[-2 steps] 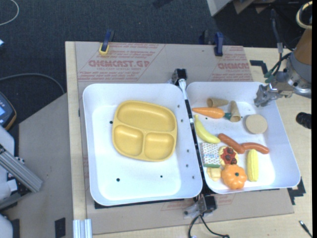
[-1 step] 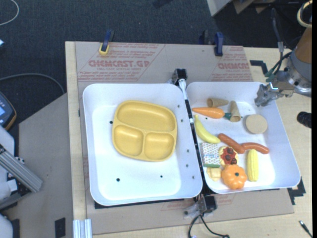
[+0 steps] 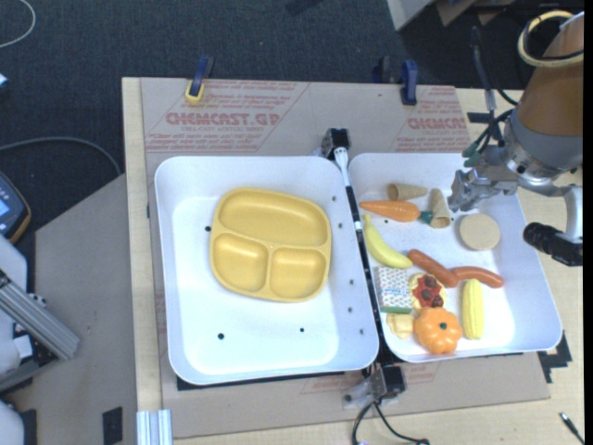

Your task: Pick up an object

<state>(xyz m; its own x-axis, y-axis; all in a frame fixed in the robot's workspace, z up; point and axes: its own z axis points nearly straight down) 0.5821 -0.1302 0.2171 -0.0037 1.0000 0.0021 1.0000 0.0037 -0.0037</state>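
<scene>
The right bin [image 3: 528, 332] holds play food: a carrot [image 3: 393, 210], a banana [image 3: 382, 247], two sausages [image 3: 432, 267] [image 3: 478, 276], a corn cob [image 3: 473, 308], a small pumpkin [image 3: 438, 330], a pizza slice [image 3: 427, 290], a round tan cookie [image 3: 479, 232] and a small tan piece [image 3: 405, 192]. My gripper [image 3: 466, 196] hangs over the bin's back part, just above the cookie and right of another tan piece [image 3: 438, 209]. Nothing shows between its fingers.
A yellow divided plate [image 3: 271, 244] lies in the left bin [image 3: 185, 332]. Clamps [image 3: 195, 82] [image 3: 408, 79] sit on the board's far edge. A card with a pattern [image 3: 394, 292] lies by the banana.
</scene>
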